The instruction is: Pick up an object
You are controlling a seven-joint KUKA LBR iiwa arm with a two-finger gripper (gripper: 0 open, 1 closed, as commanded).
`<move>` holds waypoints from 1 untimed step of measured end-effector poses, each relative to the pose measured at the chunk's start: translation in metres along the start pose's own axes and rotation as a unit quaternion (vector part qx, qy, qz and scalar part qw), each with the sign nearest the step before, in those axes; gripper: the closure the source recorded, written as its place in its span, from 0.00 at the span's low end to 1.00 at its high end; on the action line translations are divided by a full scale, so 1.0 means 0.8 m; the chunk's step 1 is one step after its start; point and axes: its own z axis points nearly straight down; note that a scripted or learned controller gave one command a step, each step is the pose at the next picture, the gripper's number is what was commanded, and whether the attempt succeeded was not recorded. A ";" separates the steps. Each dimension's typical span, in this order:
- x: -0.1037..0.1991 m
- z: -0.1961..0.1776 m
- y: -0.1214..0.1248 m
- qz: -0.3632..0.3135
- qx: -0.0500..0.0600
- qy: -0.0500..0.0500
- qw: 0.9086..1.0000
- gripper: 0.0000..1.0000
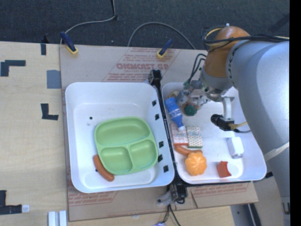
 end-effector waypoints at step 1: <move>0.000 -0.012 -0.001 -0.001 0.003 0.000 1.000 1.00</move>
